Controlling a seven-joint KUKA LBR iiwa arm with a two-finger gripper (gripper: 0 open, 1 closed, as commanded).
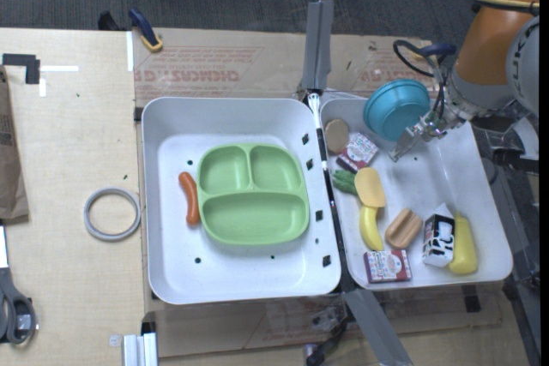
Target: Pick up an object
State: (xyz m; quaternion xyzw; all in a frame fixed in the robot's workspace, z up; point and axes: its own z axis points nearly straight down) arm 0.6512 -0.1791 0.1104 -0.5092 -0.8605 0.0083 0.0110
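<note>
Blue plastic bowl [396, 109] is the object that the task seems to concern at this moment. It is tilted, with its opening toward the arm, and it appears raised over the far part of the right white bin [480, 184], not resting flat on the bin floor. The two-finger gripper [423, 129] is at the bowl's lower right edge, and its fingers look closed on the rim of the bowl, although the contact is small in the camera view and I judge it more than I see it clearly.

So the step in hand is, I think, the lift after the grasp. The next move calls for a slow, steady rise, because a hold on a thin rim can slip and the bowl can swing.

Below and beside the bowl lie a round tan cookie-like piece [336, 134], a small pink and white packet [358, 150] and a yellow toy banana [370, 226]. The left white bin [163, 210] bears a green divided plastic plate [253, 195] and an orange toy sausage [190, 198] just beside it.
</note>
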